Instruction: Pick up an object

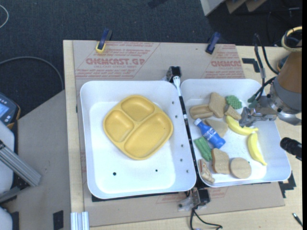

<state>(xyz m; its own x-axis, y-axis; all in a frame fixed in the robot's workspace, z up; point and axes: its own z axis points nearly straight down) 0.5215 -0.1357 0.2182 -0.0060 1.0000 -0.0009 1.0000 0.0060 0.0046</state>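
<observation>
**Claw low over the upper banana in the right-hand bin**

Claw point(247, 120) first: it sits low in the right bin point(276, 174), right at the upper banana point(238, 127), on the end of the grey arm point(286, 95) that comes in from the right edge. Its dark fingers blur into the shadow there, so I cannot tell whether they are apart or together, and I cannot make out anything held between them.

Everything else I place from that upper banana. It lies curved, just under the claw tip. A second banana point(255, 149) lies just below and to the right of it, running down toward the bin's near corner. To the left of the upper banana are a blue bottle point(210, 133) lying on its side and, beyond that, a tan bread-like piece point(200, 111). Up and to the left sits another tan piece point(217, 104), and just above the banana is a small green knobbly item point(233, 101). Below and left are a dark green piece point(204, 148), a tan slice point(221, 161) and a round biscuit-coloured disc point(240, 167).

Far to the left of the banana, in the left bin point(96, 176), rests a yellow divided plate point(138, 126) with three compartments.
</observation>
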